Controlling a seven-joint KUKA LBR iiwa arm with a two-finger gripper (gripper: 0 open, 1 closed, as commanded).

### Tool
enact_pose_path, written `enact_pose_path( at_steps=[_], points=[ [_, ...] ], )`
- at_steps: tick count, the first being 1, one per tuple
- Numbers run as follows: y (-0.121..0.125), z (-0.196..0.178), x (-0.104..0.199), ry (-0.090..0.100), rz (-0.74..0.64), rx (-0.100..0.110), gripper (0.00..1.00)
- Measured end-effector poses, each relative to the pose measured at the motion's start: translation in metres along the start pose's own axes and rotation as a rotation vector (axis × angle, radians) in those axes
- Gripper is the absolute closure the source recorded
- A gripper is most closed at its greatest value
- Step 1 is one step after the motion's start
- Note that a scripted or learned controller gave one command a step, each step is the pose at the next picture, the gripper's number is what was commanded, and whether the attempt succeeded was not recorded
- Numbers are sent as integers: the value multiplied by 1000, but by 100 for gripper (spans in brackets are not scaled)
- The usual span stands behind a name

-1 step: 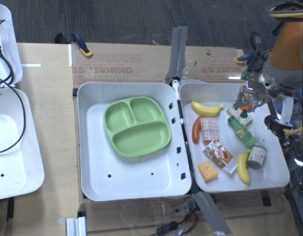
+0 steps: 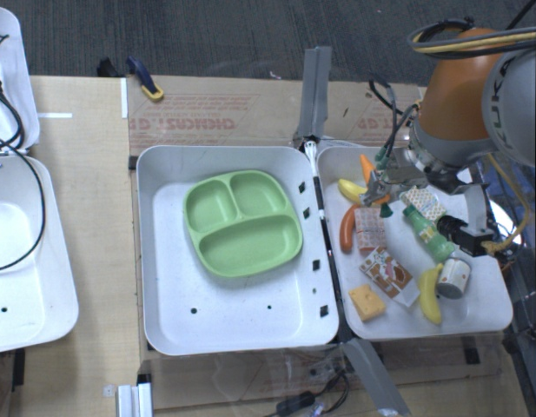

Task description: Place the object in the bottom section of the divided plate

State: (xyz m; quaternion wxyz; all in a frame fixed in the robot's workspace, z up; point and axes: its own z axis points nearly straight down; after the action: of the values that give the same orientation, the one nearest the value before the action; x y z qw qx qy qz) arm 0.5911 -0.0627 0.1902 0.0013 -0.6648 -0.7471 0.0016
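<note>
A light green divided plate [image 2: 242, 223] lies in the left bin [image 2: 163, 302], with two small sections at the back and one long section [image 2: 250, 246] at the front. The arm reaches down into the right bin [image 2: 476, 315] from the right. My gripper [image 2: 377, 191] hangs low over the bin's back left part, right beside a small yellow banana [image 2: 351, 189] and an orange carrot [image 2: 366, 165]. An orange bit shows just under its tip; I cannot tell whether it is held.
The right bin also holds a red sausage [image 2: 346, 229], snack packets [image 2: 385, 269], a cheese wedge [image 2: 367, 302], a green bottle [image 2: 428, 233], a second banana [image 2: 430, 295] and a small can [image 2: 454, 277]. A metal divider [image 2: 313, 102] stands between the bins.
</note>
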Motion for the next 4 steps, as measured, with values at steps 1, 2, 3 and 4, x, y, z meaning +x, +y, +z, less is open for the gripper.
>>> enact_pose_path(
  at_steps=[1,2,3,4],
  points=[
    [-71,0,-3,0,-110,-2,100],
    [-36,0,3,0,76,-1,100],
    [-41,0,96,-1,78,0,100],
    [-88,-9,170,-1,-122,0,100]
  ],
)
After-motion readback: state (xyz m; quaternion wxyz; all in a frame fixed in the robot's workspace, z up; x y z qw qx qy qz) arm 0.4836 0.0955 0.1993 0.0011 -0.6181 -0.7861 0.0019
